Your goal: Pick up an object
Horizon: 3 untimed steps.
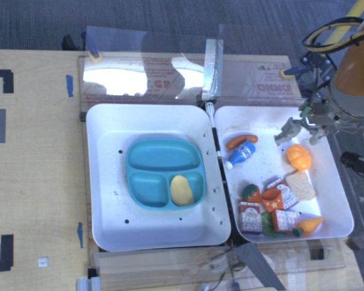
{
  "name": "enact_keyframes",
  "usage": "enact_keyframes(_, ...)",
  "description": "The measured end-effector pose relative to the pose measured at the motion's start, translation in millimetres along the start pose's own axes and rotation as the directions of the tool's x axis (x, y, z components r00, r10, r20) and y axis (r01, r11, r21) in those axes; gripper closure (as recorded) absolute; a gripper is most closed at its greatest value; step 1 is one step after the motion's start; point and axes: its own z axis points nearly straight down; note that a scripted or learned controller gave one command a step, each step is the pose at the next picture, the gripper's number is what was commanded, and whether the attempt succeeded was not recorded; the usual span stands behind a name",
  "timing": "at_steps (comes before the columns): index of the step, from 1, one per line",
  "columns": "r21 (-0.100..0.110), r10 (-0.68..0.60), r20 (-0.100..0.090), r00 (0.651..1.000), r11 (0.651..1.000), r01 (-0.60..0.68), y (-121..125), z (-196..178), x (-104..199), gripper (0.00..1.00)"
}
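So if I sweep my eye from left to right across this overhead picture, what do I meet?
Blue tape mark → left bin → teal divided tray → yellow lemon-like piece → blue bottle → orange fruit, just below the gripper → right bin's far wall.

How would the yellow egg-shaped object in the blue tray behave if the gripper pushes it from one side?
The yellow egg-shaped object looks smooth and rounded, so it would probably roll rather than slide. It lies in a small compartment of the blue divided tray, whose raised ridges would likely stop it soon. Its glossy surface might slip between fingers.
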Motion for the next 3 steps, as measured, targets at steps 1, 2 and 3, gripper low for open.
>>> enact_keyframes(1,-0.007,0.090,-0.004,0.996,0.996,-0.090,-12.7,115.9,-55.4,0.00)
enact_keyframes(2,-0.005,0.095,0.000,0.995,0.995,-0.095,-14.6,108.0,-59.0,1.00)
enact_keyframes(3,-0.010,0.145,-0.002,0.989,0.989,-0.145,38.8,12.7,21.5,1.00)
